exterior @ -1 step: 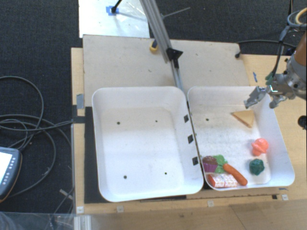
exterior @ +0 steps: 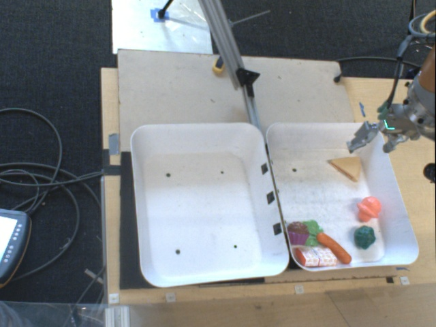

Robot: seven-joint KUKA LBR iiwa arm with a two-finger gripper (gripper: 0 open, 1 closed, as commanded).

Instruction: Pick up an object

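Note:
The right bin (exterior: 300, 148) holds several small toys. A tan wedge (exterior: 346, 168) lies near its far right side. Below it sit an orange-pink piece (exterior: 368, 208) and a dark green piece (exterior: 365, 236). Along the front edge lie an orange carrot (exterior: 334, 247), a purple and green piece (exterior: 304, 231) and a red and white pack (exterior: 315, 256). My gripper (exterior: 376, 142) hangs over the bin's far right rim, just above and right of the wedge. It is open, with nothing between its fingers.
The left bin (exterior: 197, 203) lies beside the right one, with a black-marked divider wall between them. A slanted metal pole (exterior: 228, 39) crosses the bench behind the bins. Cables and a tablet lie on the floor at the left.

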